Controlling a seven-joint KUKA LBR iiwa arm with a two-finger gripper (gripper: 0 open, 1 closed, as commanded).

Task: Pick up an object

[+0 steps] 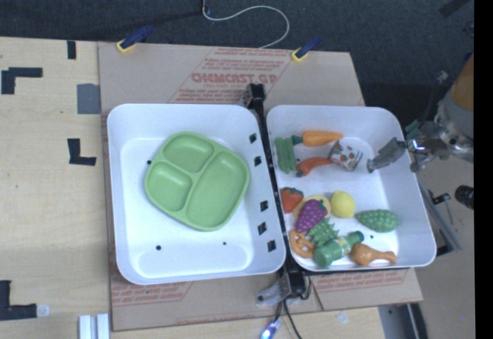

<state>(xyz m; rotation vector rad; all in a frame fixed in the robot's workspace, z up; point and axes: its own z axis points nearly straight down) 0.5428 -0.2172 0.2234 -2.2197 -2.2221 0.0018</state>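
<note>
The right bin (400, 199) holds several toy foods: an orange carrot (322, 137), a red-orange pepper (312, 166), a spotted white and brown piece (347, 155), a yellow lemon (342, 204), purple grapes (310, 214), a bumpy green fruit (377, 219) and an orange piece (372, 255). My gripper (383, 156) hangs over the right bin's upper right part, just right of the spotted piece. Nothing shows in its grasp.
A green divided plate (198, 179) lies in the left bin (127, 199). A red tomato (291, 199) and green toy vegetables (285, 154) sit along the wall between the bins. The arm (451, 137) reaches in over the right rim. Cardboard lies under both bins.
</note>
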